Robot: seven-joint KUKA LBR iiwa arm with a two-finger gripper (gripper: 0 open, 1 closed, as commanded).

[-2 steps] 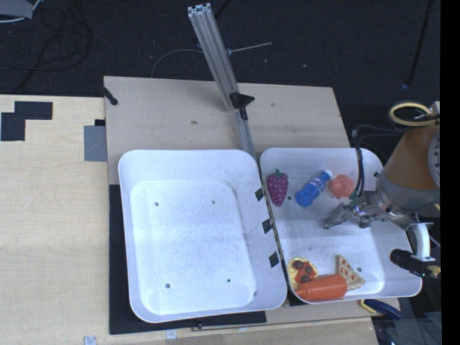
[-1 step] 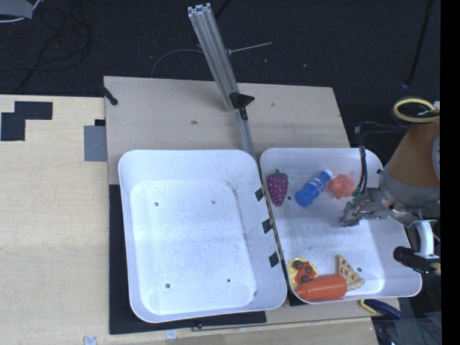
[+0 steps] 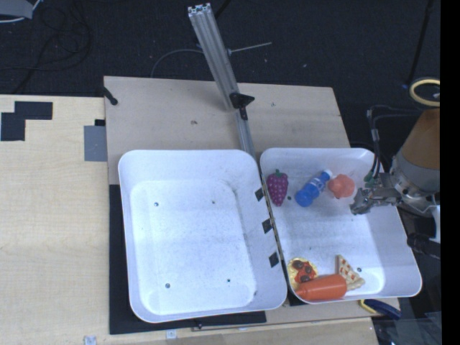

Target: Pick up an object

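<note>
Assorted toy foods (image 3: 316, 189) in right bin (image 3: 392, 250)

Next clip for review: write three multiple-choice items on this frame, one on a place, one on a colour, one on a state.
1. Where is the claw?
A. over the left bin
B. at the right bin's right side
C. off the bench

2. What colour is the bottle?
A. blue
B. yellow
C. black

3. How does the hot dog lie?
A. hanging from the claw
B. flat in the right bin's near end
C. on the bench outside the bins

Key: 1 B, it sits just inside that rim; 2 A, blue body, white cap; 3 B, resting by the waffle.
</note>
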